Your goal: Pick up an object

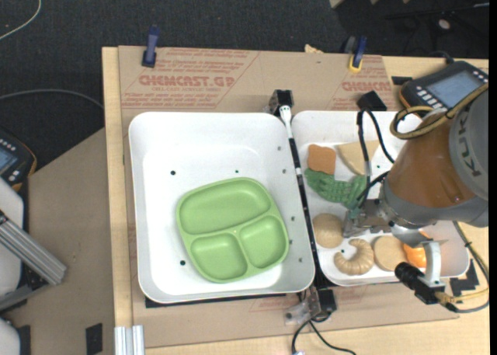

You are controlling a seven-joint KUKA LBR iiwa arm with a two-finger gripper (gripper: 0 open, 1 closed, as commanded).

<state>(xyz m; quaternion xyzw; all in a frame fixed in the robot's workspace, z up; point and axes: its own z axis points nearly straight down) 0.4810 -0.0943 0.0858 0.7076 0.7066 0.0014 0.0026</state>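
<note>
The gripper (359, 217) hangs low in the right bin (326, 122), beside the green plush toy (335, 187); whether it is open or closed, or holds anything, I cannot tell. It should settle squarely over one item, perhaps the curled croissant (353, 258) nearer than the toy, before lifting. Beyond the toy, the worktop (186, 74) reads "CHEMCAST".

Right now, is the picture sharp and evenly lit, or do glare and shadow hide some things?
Camera view: mostly sharp, with soft, even light; the left white bin is bright but keeps detail, and the green divided plate reads clearly. The arm covers and shades part of the right bin; the small items there look slightly soft.
</note>
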